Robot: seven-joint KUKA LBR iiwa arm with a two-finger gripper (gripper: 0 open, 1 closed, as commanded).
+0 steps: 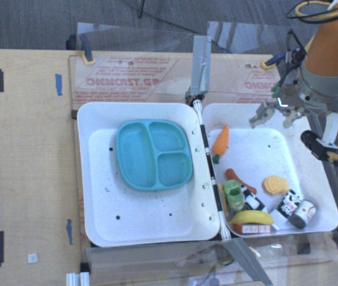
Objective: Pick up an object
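Observation:
My gripper (274, 118) hangs over the far edge of the right bin (312, 165), its two fingers spread apart and open with nothing between them. Toys lie below and to the left of it in that bin: an orange carrot (220, 140) by the left wall, a red sausage (239, 180), a green toy (234, 194), a yellow round biscuit (275, 185), a banana (252, 217) at the near edge, and a black-and-white cow-print can (290, 204) beside a grey cylinder (305, 213). None of them touches the gripper.
A teal divided plate (155, 154) lies in the left bin (97, 177). A metal post (200, 67) stands behind the ridge between the bins. Cables and the arm's wrist crowd the right bin's far right corner.

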